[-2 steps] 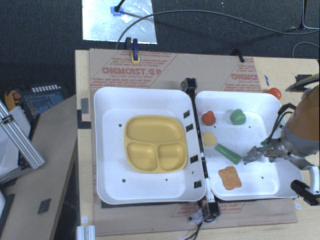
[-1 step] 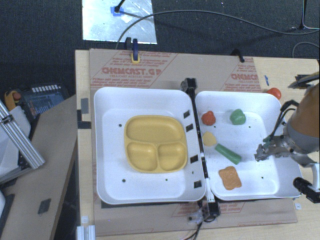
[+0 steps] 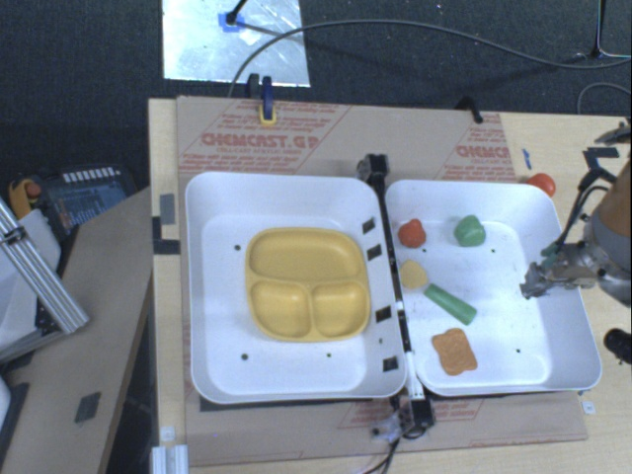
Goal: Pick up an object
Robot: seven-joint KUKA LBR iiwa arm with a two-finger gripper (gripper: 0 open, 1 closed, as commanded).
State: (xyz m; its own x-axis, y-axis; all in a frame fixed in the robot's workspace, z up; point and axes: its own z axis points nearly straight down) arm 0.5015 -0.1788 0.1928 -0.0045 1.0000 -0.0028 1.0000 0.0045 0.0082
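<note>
The right bin [image 3: 568,349] holds several small toy foods. A red tomato-like piece [image 3: 412,233] lies at its upper left, a green pepper-like piece [image 3: 470,230] just right of it. A pale yellow piece [image 3: 413,275] sits by the divider, with a green cucumber [image 3: 450,302] slanting below it. An orange cracker-shaped piece [image 3: 454,351] lies near the front. My gripper [image 3: 536,282] hangs over the bin's right part, well to the right of the cucumber, with nothing visibly in it.
The left bin [image 3: 212,225] bears a yellow three-compartment plate [image 3: 304,282]. A black clamp strip [image 3: 387,265] runs between the bins. A red ball [image 3: 541,183] rests outside the right bin's far corner. Cables run across the dark floor behind.
</note>
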